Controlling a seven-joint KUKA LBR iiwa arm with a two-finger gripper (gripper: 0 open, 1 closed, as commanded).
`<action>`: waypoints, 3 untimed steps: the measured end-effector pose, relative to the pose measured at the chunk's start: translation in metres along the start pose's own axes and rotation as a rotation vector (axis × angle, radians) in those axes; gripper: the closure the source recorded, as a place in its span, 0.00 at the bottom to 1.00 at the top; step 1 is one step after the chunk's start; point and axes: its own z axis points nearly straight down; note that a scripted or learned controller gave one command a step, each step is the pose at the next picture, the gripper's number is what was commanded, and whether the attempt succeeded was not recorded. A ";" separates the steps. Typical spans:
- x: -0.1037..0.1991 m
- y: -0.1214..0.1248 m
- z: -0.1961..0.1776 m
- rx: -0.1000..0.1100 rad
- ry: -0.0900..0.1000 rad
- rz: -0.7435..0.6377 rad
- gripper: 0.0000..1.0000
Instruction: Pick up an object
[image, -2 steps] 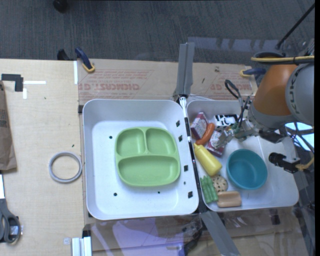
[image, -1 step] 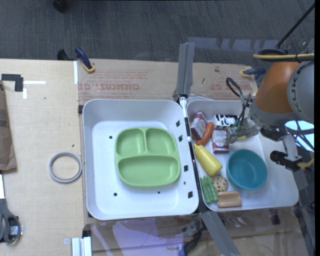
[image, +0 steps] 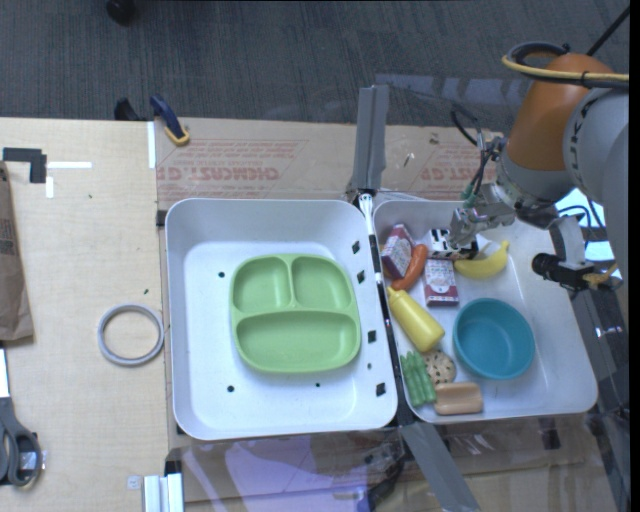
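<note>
Upside-down red print on cardboard (image: 240, 165), illegible

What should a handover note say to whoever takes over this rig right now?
Gripper: low over the back of the right bin, beside the banana; nothing seen held.
Right bin: banana, blue bowl, yellow bottle, small carton, cookie, other toy food.
Left bin: green divided plate.
Done: nothing lifted.
Left: grasp an object, likely the banana, and raise it.
</note>
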 end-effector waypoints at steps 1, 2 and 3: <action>-0.013 -0.009 0.015 -0.010 -0.001 -0.128 1.00; -0.013 -0.010 0.016 -0.009 -0.002 -0.129 0.00; 0.000 -0.018 0.029 -0.035 -0.023 -0.111 0.00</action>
